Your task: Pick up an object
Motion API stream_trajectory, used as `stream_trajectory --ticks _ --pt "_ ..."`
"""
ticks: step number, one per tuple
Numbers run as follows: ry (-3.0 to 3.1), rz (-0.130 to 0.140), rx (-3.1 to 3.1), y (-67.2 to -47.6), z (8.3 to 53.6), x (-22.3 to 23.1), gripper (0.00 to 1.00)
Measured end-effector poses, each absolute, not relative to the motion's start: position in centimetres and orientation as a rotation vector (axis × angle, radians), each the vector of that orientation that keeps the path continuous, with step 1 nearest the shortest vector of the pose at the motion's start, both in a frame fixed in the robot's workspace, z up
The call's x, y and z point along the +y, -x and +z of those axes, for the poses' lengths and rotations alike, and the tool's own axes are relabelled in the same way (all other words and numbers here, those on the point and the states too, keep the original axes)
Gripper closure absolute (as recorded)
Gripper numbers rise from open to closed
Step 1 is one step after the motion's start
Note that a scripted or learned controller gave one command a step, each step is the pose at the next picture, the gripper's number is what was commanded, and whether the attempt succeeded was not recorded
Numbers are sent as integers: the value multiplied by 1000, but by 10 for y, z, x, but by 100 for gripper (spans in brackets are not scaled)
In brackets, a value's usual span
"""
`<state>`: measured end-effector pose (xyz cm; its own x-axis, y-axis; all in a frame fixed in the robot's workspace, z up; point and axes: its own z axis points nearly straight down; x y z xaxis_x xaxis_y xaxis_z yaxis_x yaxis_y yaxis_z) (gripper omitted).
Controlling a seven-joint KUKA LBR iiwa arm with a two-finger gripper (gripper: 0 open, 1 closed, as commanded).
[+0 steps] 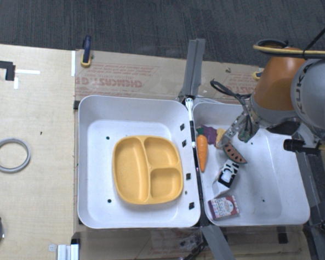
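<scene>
Gripper (240, 130): seen low over the right bin (267, 207), near its far-left part; whether it is spread or closed cannot be told, since it is small and partly masked by the wrist.
Held object: nothing can be made out in the grip, so no object is taken to be lifted yet.
Watermelon slice (235, 153): the red, dark-edged piece lies just below and slightly left of the gripper, nearest of all; it is judged the likeliest target.
Carrot (202, 151): found to the gripper's left, lying lengthwise against the bin's left wall.
Purple piece (209, 133): tucked left of the gripper, beside the carrot's top, touching or nearly so.
Black-and-white item (228, 174): placed below the gripper, beyond the slice.
Red packet (223, 207): lying flat, well below the gripper, near the bin's front edge.
Yellow divided plate (147, 168): resting in the left bin (91, 166), far to the gripper's left; no concern for this step.
Step in hand: judged as the approach and descent onto one object.
Doing it well: the grip should be centred over the slice's narrow width, lowered straight down, and closed only once both sides are bracketed.
Risk: the thin slice may be pushed flat or slid aside.
</scene>
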<state>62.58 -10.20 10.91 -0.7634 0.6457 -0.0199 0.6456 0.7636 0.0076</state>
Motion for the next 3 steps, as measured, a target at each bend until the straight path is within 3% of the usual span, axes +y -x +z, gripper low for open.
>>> stream_trajectory --ticks 1,2,3 --pt "-1456 -2 2782 -639 236 -70 100" --pt "-1536 -3 2742 -555 203 0 100" --pt "-1974 -4 2443 -504 289 -12 100"
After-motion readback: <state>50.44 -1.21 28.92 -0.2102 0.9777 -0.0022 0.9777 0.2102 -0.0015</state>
